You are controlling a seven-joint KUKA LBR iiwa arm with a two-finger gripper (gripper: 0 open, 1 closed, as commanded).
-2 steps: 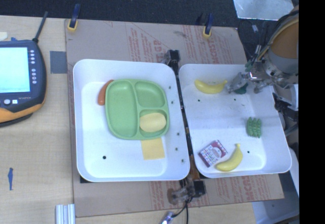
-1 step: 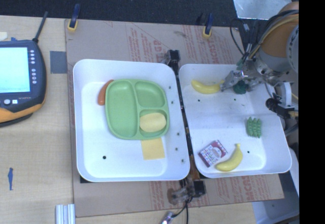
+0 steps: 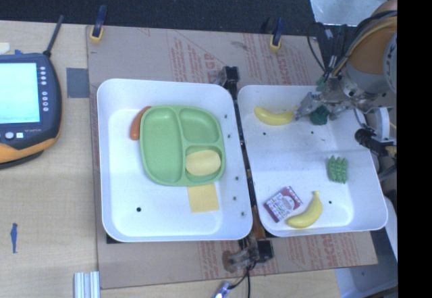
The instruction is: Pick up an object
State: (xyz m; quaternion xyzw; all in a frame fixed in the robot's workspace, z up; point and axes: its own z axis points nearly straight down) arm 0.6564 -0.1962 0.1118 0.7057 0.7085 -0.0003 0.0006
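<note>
Looking toward the upper right of the frame, we see the gripper (image 3: 312, 111) over the right bin (image 3: 364, 219), beside a banana (image 3: 273, 116); we cannot tell its state.

Orange-red object (image 3: 136, 123) at the left bin's (image 3: 115, 155) left side, mostly hidden beneath the green divided plate (image 3: 165, 148); its kind cannot be told. Yellow slice (image 3: 204, 198) near the same bin's front edge, its upper edge tucked under the plate. Gripper (image 3: 316, 111) at the right bin's (image 3: 368, 222) back edge, blurred; finger state indiscernible. Arm (image 3: 371, 53) cut off by the view's right edge. Small packet (image 3: 283, 203) near the right bin's front edge: print too small to read.
</note>
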